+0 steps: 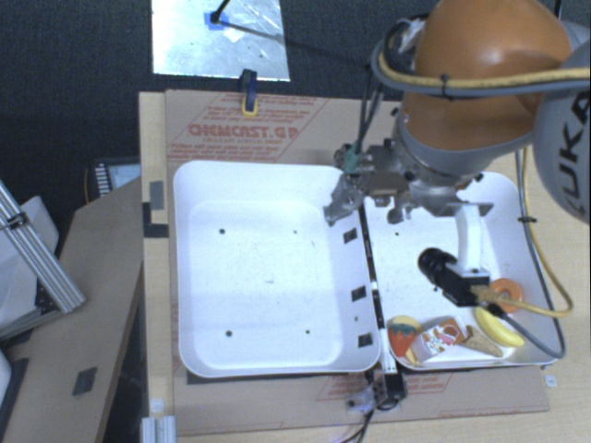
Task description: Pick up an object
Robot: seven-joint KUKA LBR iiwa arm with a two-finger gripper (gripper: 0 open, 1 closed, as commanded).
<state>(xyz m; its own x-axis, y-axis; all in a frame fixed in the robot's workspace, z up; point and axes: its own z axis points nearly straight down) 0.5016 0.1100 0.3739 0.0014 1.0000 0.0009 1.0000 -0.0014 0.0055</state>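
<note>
We take the dark seam (369,266) where the two bins meet as our mark. On the view's left of it lies one white bin (189,247), its smooth floor broad and shallow, dotted with a few small dark specks and closed by low rounded rims. On the seam's other side, the second white bin (406,266) has open floor beside the seam.

The things to pick crowd that bin's near rim. A round red-orange fruit (403,337) sits just beside the seam. Farther from the seam lie a glossy red-and-white packet (436,341), a tan wedge (477,342) and a curved yellow banana (499,328).

The arm bends down steeply, its orange band bulging above. The metal gripper (369,206) hangs over the seam's far end, well apart from the cluster. We cannot tell whether it is open or closed.
</note>
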